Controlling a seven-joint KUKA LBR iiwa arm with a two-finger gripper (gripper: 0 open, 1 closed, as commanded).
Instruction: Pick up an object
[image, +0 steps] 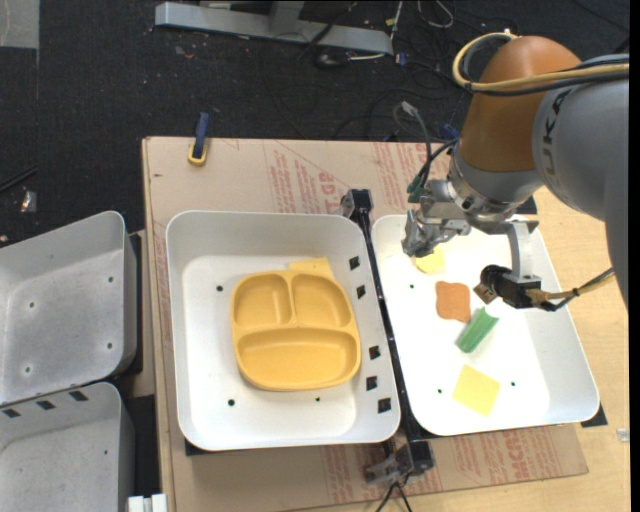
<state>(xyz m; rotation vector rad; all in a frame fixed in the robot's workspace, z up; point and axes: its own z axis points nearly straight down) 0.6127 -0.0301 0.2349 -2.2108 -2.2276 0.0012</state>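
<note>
The clearest writing you have is on the grey arm (585, 130): dark capitals, of which "UKA" shows beside the glossy orange band. The brown cardboard sheet (280, 170) covering the bench carries red printed lettering, upside down to you, which you cannot read reliably. A blue-and-yellow clamp (200, 140) grips the cardboard's far edge near its left corner.

The gripper (424, 243) hangs over the far left corner of the right bin (545, 350), a shallow white moulded tray with rounded corners and a matte floor. You cannot tell how wide it stands, and nothing shows in its hold.

Just under its tip, at the near side, lies a pale yellow round piece (432, 263), small and smooth, close to the bin's far edge. The orange piece (453, 301) lies near it toward the bin's middle, flat, with soft uneven edges. Just beside that, toward the near edge, the green block (477, 330) is a short bar lying at a slant, slightly glossy. The yellow square (477, 389) lies flat and matte close to the near edge, apart from the block.

The left bin (200, 300) has the same white shape, with small black tabs along its right wall. In its middle sits a yellow-orange plate (295, 332), smooth plastic with rounded corners, divided into three compartments: two small toward the far edge, one long toward the near edge. A paler yellow flat scrap (312, 266) peeks out at the plate's far edge.
</note>
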